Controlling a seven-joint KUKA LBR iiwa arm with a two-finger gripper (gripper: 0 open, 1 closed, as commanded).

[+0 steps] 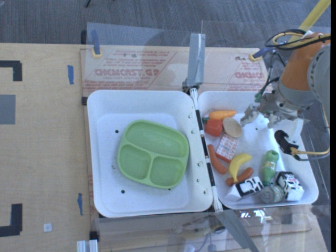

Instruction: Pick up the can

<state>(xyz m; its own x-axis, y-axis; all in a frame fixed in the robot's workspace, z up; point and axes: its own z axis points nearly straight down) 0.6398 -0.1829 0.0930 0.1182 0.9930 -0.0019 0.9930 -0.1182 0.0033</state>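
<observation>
- The can [229,138] lies on its side in the right bin [310,196], its tan round end facing up and back, its red-and-white label toward the front.
- It lies near the bin's left wall, just in front of an orange carrot [222,114] and a red toy vegetable [213,127], and just behind a yellow banana [239,165].
- The hand [262,114] hangs over the back middle of the same bin, to the right of the can and slightly behind it, apart from it, with bare white floor between them.
- Nothing shows between the fingers; whether they stand open or closed cannot be told at this slant.
- The arm [302,75], grey with an orange band, reaches in from the right.
- A green bottle [269,165] and black-and-white pieces [287,184] lie toward the bin's front right.
- The left bin [105,109] holds a green divided plate [152,154].
</observation>
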